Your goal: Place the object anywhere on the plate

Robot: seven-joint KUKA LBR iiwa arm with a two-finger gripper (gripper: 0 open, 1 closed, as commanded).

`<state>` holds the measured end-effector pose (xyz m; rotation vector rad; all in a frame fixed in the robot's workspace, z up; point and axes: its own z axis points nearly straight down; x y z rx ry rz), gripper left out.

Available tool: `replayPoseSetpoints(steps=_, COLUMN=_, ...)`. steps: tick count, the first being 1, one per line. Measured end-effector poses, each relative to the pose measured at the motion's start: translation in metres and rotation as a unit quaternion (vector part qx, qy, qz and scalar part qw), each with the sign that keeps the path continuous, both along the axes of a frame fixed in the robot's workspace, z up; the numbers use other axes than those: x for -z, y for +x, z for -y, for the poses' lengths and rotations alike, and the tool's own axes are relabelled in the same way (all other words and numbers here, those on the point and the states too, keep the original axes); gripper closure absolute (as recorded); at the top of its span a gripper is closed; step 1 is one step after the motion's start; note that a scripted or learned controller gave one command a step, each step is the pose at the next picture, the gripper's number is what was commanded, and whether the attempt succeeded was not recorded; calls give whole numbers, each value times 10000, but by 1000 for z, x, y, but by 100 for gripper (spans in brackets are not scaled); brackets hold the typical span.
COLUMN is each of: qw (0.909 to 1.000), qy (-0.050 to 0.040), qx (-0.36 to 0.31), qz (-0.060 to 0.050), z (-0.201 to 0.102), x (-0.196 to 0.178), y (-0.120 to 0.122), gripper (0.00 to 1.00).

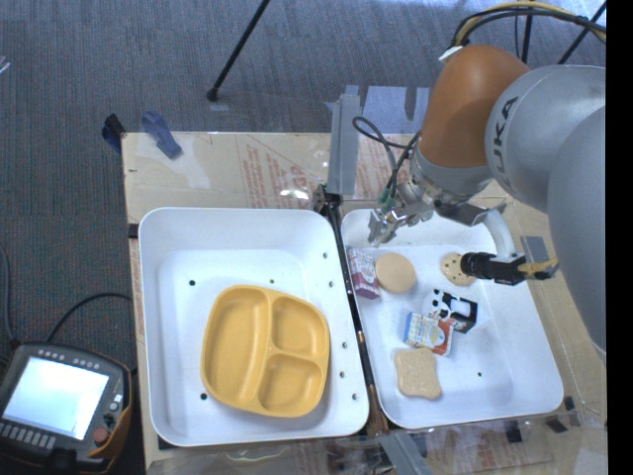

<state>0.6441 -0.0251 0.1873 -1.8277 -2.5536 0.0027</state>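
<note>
Camera view: gripper (384,226), empty, fingers narrowly parted, is hovering over right bin's (514,384) far-left corner; advise descending squarely over round cookie (396,272) before carrying it to the yellow plate (265,349).

Bare yellow plate (265,362) in the left bin (163,255); crowded right bin (524,364).

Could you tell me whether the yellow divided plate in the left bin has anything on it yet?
Empty. The yellow plate shows three bare compartments; the toy bread slice and small carton lie in the right bin.
</note>
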Motion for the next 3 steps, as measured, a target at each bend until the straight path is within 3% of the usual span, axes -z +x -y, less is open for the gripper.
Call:
replayPoseSetpoints(steps=1, qw=9937, qy=0, qx=-1119, qz=49, z=10, x=-109, y=-29, gripper=100)
replayPoseSetpoints(steps=2, qw=8977, qy=12, qx=-4406, qz=13, z=-2, x=-103, y=-43, gripper=100)
replayPoseSetpoints(steps=3, qw=8789, qy=-5, qx=-4770, qz=44, z=-33, x=-170, y=-65, gripper=100)
